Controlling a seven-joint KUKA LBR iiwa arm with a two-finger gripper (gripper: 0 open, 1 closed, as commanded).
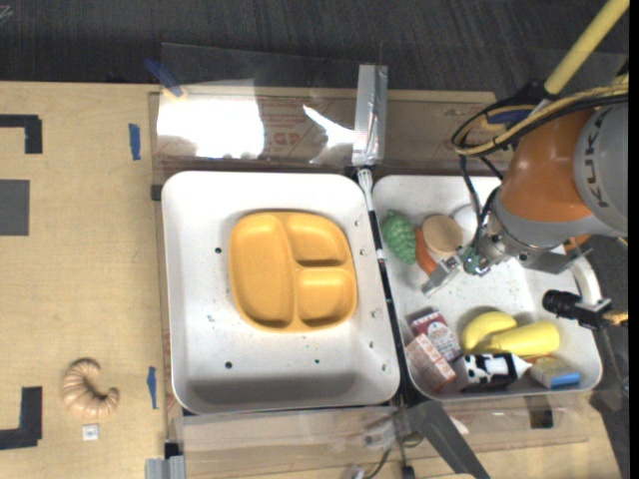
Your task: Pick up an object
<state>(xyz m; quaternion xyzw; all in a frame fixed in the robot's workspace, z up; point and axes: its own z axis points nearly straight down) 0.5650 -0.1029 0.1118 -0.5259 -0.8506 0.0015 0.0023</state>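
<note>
Claw [451, 270] position: right bin [589, 367], far half, nothing visibly gripped; I cannot tell its opening. Nearest object is the tan cup [440, 235], just beyond my claw; the banana [511, 335] lies nearer, long axis left-right.

We see our arm [589, 178] as a fat grey body with rounded segments and a wide orange band [544, 173] above the wrist. Part of a dark letter mark shows on the grey shell at the right edge. Black and yellow cables [499, 118] loop along its upper side. A pale yellow rod [589, 33] runs diagonally above it. The gripper [461, 263] is small, grey metal, with a greenish part at its base and a thin grey finger [437, 279] sticking out. A black fitting [564, 304] sits under the wrist.
</note>
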